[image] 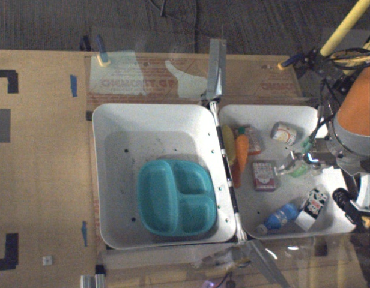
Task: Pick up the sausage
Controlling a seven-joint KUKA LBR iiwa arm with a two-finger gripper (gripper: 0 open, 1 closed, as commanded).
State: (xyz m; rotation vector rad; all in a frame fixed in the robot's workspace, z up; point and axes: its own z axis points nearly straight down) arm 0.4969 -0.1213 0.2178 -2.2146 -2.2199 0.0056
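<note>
While the bench [41, 179] lies broad and brown under everything, the two white bins sit side by side on it. The left bin [113, 131] holds a teal divided plate [176, 197] toward its near side. The right bin [263, 212] holds the smaller things. The grey arm [356, 122], with its orange band, leans over the right bin's far right edge, and its gripper [296, 162] hangs low over the middle of that bin; I cannot tell how it is set. A blue bottle [280, 216] lies tilted near the front wall, with a black-and-white carton [313, 207] just to its right. The sausage [241, 158], orange-red and long, lies along the right bin's left wall, just beside a yellow piece [228, 144], apart from the gripper. A small reddish packet [264, 176] lies between the sausage and the gripper. A small pale can [284, 133] rests near the back.
</note>
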